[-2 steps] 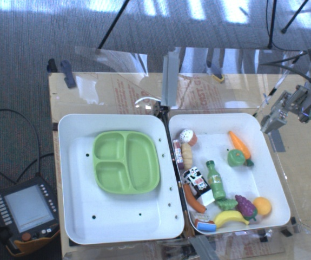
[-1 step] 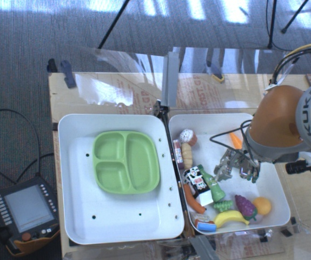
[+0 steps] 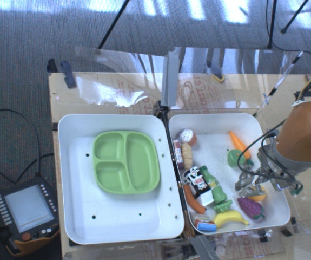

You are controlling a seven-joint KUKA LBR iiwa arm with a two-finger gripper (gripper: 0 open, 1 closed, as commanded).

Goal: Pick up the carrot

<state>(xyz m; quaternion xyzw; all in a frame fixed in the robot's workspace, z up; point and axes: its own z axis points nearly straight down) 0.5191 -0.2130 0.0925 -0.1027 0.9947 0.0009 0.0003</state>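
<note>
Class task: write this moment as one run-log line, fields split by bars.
arm: over right bin | pincer: low, near front right corner | carrot: lying loose toward back of bin, not held | left bin: green plate

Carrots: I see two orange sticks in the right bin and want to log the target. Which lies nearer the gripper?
The carrot by the bin's far right, beside the green vegetable, is nearer the gripper. The other orange stick lies by the bin's left wall.

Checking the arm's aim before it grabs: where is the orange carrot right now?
The orange carrot lies in the right white bin, in its upper right part, tilted, just above a round green toy and up-left of the gripper.
</note>
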